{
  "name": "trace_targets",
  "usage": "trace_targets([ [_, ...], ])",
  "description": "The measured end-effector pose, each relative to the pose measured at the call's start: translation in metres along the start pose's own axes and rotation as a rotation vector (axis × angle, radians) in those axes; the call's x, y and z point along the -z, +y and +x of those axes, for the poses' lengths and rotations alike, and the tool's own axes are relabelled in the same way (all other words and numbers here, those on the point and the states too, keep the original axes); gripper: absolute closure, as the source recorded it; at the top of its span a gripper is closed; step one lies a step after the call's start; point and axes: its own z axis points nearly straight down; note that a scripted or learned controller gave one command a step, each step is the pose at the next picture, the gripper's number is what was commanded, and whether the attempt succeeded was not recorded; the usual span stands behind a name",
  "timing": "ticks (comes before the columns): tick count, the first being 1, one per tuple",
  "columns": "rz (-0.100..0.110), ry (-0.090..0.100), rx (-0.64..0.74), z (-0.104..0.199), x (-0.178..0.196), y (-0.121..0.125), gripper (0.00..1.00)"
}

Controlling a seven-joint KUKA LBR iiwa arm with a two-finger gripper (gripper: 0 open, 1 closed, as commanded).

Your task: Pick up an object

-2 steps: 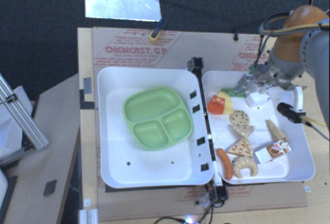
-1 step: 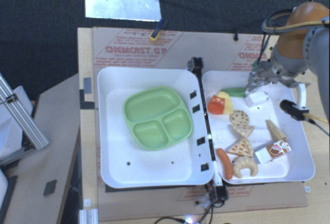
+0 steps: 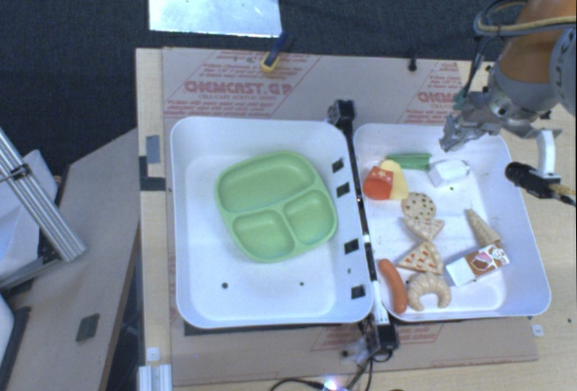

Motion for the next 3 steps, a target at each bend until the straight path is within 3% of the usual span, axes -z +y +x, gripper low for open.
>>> trace_targets([
  [1,-0.001,-0.001,0.001,0.000,0.051,0.002,1.00],
  [3,0.006,0.002,0.003,0.062,0.055,-0.072,1.00],
])
